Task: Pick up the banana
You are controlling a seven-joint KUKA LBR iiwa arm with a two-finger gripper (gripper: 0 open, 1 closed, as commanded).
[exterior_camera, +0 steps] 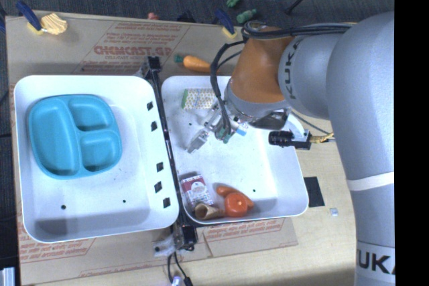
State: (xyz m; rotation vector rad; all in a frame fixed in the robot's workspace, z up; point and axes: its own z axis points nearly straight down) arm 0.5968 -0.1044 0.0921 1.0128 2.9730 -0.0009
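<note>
The hand [203, 136] is seen low over the middle of the right bin [271, 164], pointing toward that bin's left wall; whether it is open or closed cannot be told. Just beyond it, at the bin's far wall, a green packet [196, 99] is lying. The banana [208, 212] cannot be made out with certainty. It is taken to be the tan curved piece against the bin's near wall, touching an orange-red piece [236, 202] on one side and a red packet [194, 188] on the other. If that reading is right, the hand is well apart from its target, and the step in hand is judged to be the approach. It would be done well if the hand were carried toward the near wall and turned so that the grip is taken across the narrow width of the piece. It should then be lowered on the side away from the wall. Because the neighbours are so close, a descent made slightly off line could pinch the packet or push the target into the bin's corner. Outside the bin, past its far wall, a carrot [196, 64] lies on the tabletop [120, 43] and need not be disturbed.
</note>
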